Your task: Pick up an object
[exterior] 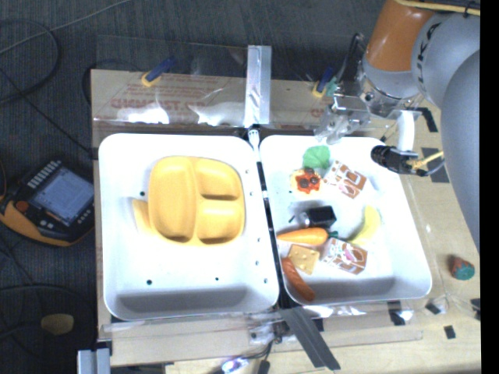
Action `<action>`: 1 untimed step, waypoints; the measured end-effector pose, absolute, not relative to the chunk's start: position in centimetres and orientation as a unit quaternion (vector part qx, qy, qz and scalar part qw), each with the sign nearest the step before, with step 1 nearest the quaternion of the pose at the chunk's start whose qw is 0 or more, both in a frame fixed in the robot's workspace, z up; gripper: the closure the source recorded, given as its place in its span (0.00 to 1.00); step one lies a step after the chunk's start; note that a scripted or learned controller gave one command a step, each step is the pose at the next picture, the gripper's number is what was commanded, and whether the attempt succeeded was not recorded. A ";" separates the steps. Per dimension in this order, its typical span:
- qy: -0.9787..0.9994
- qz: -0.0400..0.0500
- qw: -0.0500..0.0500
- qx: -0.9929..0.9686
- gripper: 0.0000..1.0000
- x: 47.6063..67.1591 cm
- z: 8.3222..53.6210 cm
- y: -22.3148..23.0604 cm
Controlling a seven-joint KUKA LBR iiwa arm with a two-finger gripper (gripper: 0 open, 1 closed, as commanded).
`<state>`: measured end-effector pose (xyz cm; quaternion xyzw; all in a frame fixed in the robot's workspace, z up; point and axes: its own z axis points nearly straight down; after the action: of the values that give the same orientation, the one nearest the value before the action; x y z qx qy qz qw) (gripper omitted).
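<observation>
1. Although the two-finger gripper (337, 125) hangs over the far edge of the right white bin (405, 232), whether it is released or clenched cannot be told, and nothing is seen held by it.
2. A crumpled green soft lump (316, 157) lies just below the gripper, near the bin's far edge, and is judged the likeliest thing to be picked.
3. It is judged light and yielding; a pinch across its middle should hold.
4. Nearer the middle lie a small black block (319, 215), an orange carrot-shaped toy (302, 235) and a yellow banana-shaped toy (368, 224); these are judged stiff and smooth, likelier to slip.
5. A yellow divided plastic tray (195, 199) rests in the left white bin (125, 287).
</observation>
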<state>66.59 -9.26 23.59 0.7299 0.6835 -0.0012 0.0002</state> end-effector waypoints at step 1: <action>0.683 -0.002 0.000 0.730 0.00 66.6 23.6 -9.3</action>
<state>66.59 -9.30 23.60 0.7301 0.6834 -0.0016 0.0005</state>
